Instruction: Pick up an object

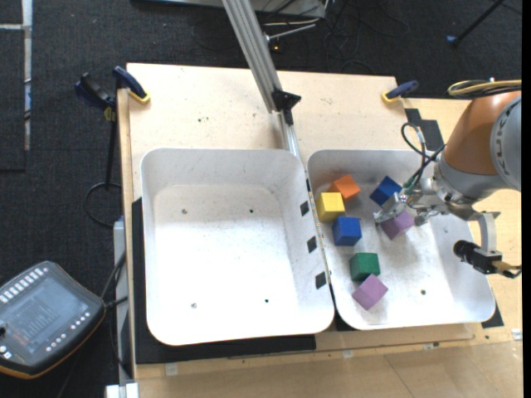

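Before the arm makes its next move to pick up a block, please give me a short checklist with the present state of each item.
1. Gripper is inside the right bin: ok.
2. Gripper is over the purple block beside the blue block: ok.
3. Block seen between the jaws: cannot tell.
4. Jaws open or shut: cannot tell.
5. Green block and yellow block lie apart from the gripper: ok.

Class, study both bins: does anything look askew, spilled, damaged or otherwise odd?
Nothing stands out. The blocks lie loosely in the right bin, none spilled. The tool sits low over a purple block beside a blue block.
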Robot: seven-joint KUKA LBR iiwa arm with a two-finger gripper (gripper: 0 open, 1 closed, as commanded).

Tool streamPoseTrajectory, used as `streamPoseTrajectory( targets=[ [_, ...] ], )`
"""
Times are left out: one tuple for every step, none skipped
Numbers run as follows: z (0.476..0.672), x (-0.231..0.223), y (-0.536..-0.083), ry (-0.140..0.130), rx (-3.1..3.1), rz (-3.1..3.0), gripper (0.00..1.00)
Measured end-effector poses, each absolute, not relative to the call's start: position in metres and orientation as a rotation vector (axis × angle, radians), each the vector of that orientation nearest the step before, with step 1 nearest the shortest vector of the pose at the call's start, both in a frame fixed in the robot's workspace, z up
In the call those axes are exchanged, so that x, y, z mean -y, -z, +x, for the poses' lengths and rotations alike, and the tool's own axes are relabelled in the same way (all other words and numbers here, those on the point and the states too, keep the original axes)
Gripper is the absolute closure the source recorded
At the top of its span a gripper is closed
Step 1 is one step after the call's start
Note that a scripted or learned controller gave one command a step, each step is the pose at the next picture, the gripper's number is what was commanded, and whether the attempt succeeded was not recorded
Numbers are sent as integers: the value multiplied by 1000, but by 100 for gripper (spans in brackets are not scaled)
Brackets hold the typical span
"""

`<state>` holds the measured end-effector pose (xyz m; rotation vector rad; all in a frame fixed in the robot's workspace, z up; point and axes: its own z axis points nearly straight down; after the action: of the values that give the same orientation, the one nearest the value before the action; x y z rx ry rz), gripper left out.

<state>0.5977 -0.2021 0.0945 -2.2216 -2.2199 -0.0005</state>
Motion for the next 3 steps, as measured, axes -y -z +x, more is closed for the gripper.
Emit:
streamPoseTrajectory(
  targets=[
    [598,203,-106,1,2222,-2223,100],
    [598,209,-168,4,2225,-2228,100],
    [606,207,-214,4,2229,-2223,100]
  ],
)
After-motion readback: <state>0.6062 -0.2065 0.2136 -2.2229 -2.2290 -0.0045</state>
